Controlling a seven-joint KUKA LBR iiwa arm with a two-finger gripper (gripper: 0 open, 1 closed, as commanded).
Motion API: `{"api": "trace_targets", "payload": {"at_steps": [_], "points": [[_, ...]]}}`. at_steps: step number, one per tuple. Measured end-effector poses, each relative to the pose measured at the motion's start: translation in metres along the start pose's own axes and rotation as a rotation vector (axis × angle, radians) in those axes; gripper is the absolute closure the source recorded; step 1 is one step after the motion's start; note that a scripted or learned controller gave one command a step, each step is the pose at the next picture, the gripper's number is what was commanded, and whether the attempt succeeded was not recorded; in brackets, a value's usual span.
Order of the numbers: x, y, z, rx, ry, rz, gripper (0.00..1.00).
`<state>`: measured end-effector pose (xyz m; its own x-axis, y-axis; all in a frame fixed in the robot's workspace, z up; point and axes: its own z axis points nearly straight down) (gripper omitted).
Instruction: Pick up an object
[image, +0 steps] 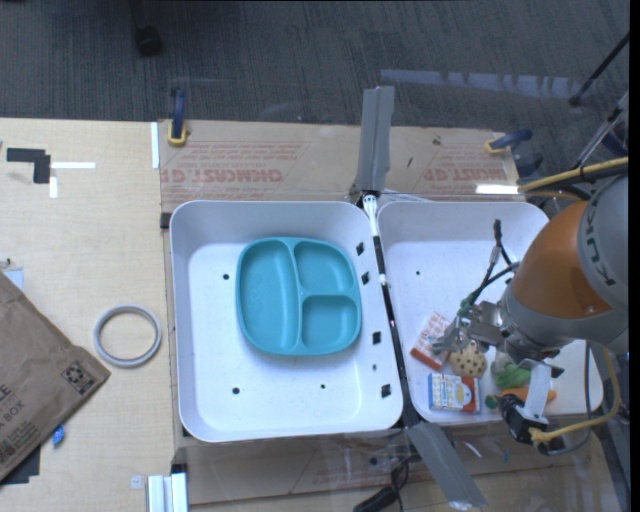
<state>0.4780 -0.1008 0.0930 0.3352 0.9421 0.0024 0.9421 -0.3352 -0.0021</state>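
Small packets and toys (455, 365) crowd the right bin's (440, 250) five-o'clock corner beneath the arm (565, 275), jaws' state untellable, while open floor spreads toward its twelve-o'clock rim.

The blue plate (298, 297) looks like smooth plastic, a bit shiny. Both white bins (200, 330) look like smooth plastic too. The surface (80, 240) looks like pale wood, not shiny. The brown box (40, 365) is dull cardboard. The tape ring (127, 334) looks smooth.
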Motion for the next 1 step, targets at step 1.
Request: {"api": "trace_targets", "payload": {"at_steps": [1], "points": [[-0.0015,0.0012,-0.0074,0.0,-0.002,0.003,1.0]]}}
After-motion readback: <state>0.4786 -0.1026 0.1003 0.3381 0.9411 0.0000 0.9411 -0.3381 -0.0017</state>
